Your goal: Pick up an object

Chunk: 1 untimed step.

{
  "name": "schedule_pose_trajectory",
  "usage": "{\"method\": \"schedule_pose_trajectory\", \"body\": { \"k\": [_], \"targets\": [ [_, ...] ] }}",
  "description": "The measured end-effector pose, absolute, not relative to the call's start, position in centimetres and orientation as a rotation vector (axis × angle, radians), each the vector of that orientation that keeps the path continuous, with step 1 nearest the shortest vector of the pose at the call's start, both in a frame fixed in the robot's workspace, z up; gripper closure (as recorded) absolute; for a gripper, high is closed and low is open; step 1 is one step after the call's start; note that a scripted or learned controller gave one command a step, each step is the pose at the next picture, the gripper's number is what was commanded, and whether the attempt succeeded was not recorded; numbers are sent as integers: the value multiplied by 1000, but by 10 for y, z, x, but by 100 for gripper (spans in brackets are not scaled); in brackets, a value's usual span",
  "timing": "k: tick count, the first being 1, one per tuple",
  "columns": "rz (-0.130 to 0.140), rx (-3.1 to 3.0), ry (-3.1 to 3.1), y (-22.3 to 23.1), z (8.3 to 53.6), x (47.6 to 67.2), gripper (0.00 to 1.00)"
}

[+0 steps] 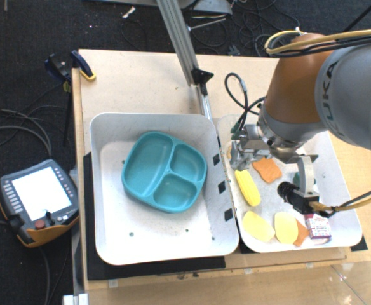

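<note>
The right bin [344, 189] holds several toy foods. A yellow corn cob [248, 188] lies near its left wall, with an orange piece [268, 169] just beside it. Toward the front lie a pale yellow lump [257, 226], a yellow-orange piece [286, 227] and a small pink and purple box [317, 228]. My gripper [241, 156] hangs low over the bin's left part, just above the top end of the corn cob and left of the orange piece. The grey and orange arm hides the back of the bin.
A teal divided plate [165, 171] lies in the left bin [109, 189]. A slanted metal bar [182, 37] rises behind the two bins. A teach pendant [36, 199] sits on the floor to the left.
</note>
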State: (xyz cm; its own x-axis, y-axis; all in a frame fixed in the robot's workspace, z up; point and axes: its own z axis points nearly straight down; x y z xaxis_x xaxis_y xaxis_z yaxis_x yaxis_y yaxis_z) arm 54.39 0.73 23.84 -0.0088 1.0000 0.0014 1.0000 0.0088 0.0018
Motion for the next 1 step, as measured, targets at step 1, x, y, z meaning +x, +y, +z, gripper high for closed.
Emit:
{"method": "schedule_pose_trajectory", "body": {
  "k": [1],
  "targets": [
    [3,2213,2231,54,242,550,100]
  ]
}}
